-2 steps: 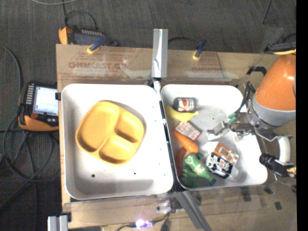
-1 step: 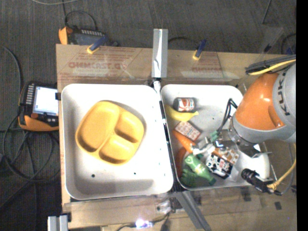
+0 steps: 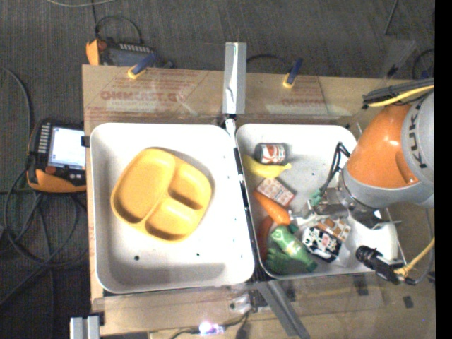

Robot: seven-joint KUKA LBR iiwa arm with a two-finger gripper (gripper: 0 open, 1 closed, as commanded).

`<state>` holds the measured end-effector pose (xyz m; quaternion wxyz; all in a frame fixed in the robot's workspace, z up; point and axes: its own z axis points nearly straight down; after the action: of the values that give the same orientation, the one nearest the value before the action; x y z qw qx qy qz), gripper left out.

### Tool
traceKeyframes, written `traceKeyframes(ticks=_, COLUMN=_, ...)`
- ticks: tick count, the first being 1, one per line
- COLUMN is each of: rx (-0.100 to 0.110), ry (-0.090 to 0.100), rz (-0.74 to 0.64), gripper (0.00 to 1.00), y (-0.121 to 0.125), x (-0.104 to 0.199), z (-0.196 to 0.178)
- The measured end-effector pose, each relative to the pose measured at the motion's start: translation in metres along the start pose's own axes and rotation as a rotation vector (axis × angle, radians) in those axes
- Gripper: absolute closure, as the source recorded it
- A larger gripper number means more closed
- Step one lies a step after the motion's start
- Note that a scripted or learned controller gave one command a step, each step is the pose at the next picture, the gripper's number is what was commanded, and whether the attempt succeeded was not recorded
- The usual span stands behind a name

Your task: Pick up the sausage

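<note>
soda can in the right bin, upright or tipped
Tipped. The can lies on its side along the right bin's far wall, its long side facing up, just above the banana.

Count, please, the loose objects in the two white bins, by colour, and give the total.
Yellow: 2, the divided plate and the banana.
Orange: 1, the carrot.
Green: 1, the green toy.
Red and silver: 1, the can.
Patterned: 1, the small packet.
Total: 6.

Two white bins (image 3: 102, 210). One yellow divided plate (image 3: 162, 193). One can (image 3: 272, 152), one banana (image 3: 267, 168), one carrot (image 3: 272, 208), one green bottle (image 3: 288, 249), one small patterned packet (image 3: 274, 189).
</note>
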<state>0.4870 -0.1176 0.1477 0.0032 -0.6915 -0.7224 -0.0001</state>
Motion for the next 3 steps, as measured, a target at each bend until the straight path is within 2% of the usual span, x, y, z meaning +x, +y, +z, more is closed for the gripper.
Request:
traceKeyframes(ticks=1, rx=-0.001, ry=-0.007, rz=0.302, gripper=1.00, y=-0.007, x=-0.060, z=-0.053)
traceKeyframes(ticks=2, rx=0.002, ry=-0.006, rz=0.300, gripper=1.00, y=-0.006, x=-0.059, z=-0.061)
traceKeyframes(ticks=3, rx=-0.002, ry=-0.004, rz=-0.054, gripper=1.00, y=-0.004, x=-0.030, z=-0.036)
